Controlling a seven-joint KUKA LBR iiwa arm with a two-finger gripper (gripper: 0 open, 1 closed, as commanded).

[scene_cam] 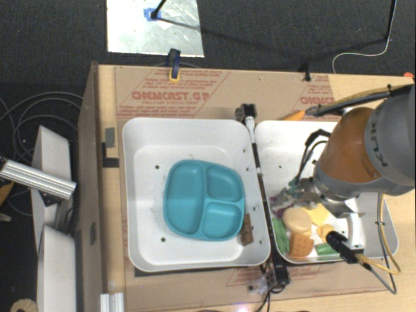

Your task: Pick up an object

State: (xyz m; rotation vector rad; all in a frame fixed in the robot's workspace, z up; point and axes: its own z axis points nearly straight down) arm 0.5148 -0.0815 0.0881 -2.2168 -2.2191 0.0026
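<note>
The grey arm with its orange band (351, 149) reaches down into the right bin (286, 142). Its wrist covers the bin's middle, and the gripper (305, 194) is low among the items there. Below it lie several small toy foods: a tan round piece (298, 221), an orange waffle-like piece (301, 244), a green piece (280, 231), a yellow piece (321, 214) and a purple bit (281, 201). Nothing can be made out between the fingers.
The left bin (146, 142) holds a teal divided plate (203, 199) and a small brown item (247, 229) at its right wall. A black bar (255, 155) runs between the bins. Cables (383, 239) hang by the arm at the right bin's right side.
</note>
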